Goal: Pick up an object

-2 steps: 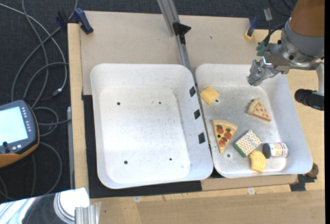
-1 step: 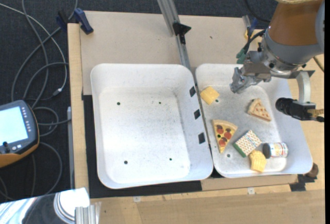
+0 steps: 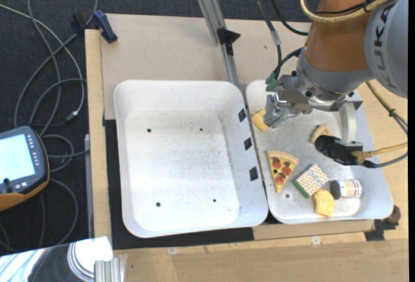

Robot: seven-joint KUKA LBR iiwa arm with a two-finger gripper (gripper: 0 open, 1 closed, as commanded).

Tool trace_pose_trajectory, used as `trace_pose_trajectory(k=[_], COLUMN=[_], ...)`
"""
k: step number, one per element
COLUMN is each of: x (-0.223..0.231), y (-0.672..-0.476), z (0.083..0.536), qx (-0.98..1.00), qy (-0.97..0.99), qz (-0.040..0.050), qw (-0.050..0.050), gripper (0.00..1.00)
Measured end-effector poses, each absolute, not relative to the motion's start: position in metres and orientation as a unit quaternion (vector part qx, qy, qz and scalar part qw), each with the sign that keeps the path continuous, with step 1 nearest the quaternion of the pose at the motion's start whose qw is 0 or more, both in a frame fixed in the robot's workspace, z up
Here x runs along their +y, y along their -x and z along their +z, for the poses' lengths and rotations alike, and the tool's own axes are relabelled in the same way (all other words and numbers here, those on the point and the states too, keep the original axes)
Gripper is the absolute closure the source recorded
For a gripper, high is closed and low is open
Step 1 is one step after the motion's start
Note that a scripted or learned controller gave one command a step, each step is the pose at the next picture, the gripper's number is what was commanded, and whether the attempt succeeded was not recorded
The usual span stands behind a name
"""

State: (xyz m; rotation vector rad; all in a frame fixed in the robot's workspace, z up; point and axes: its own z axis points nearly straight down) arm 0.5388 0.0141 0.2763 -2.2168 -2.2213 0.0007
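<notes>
1. Where the right bin (image 3: 288, 207) meets the left bin (image 3: 175, 164), we see a small yellow piece (image 3: 259, 121) lying on the white floor, against the right bin's left edge and toward its far corner.
2. We find the gripper (image 3: 275, 113) low over that same part of the right bin, just beside the yellow piece on its right; whether the two touch we cannot tell.
3. How far the gripper is open we cannot tell, since the wrist above covers much of it, nor can we tell whether it has hold of anything.
4. Nearer the middle of the right bin's left edge we note a toy pizza slice (image 3: 282, 169) lying flat, its point toward the near edge, apart from the gripper.
5. Just to the right of the slice lies a small patterned block (image 3: 312, 178) with a green edge, turned at a slant.
6. Toward the near right corner we see a yellow lump (image 3: 323, 203) and a small jar (image 3: 350, 188) on its side, close together.
7. A tan curved piece (image 3: 320, 132) lies right of the gripper, partly hidden by the robot.
</notes>
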Motion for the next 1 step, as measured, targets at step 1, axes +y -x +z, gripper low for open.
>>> trace_pose_trajectory(k=[1], x=[0.063], y=[-0.5242], z=[0.2533], qx=[-0.709], qy=[0.705], qz=[0.0011], qw=[0.003], gripper=[1.0])
